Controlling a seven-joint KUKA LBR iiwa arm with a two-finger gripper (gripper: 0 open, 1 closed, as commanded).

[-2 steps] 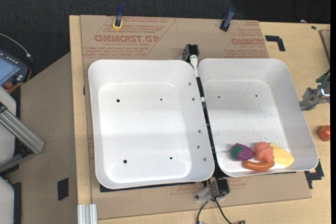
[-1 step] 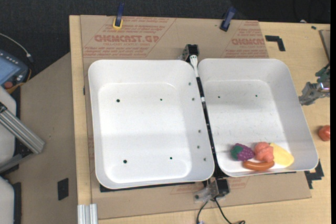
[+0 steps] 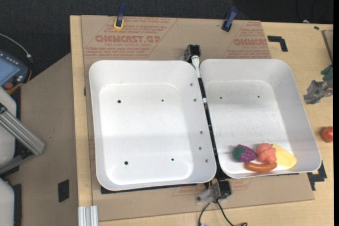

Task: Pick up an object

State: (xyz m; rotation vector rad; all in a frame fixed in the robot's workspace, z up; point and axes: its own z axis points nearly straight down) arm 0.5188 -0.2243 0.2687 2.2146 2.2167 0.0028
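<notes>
the claw (image 3: 317, 90) sat at the bench's right edge, outside the right bin (image 3: 249, 74), and i could not tell whether it was wide or narrow. the pickable things lay bunched in that bin's near corner: purple grapes (image 3: 244, 153), a pink-red piece (image 3: 267, 152), a yellow piece (image 3: 286, 158) and an orange stick (image 3: 260, 167), all touching. i judged the crowding and the close rim the risk: a descent could straddle two pieces or clip the wall.
</notes>
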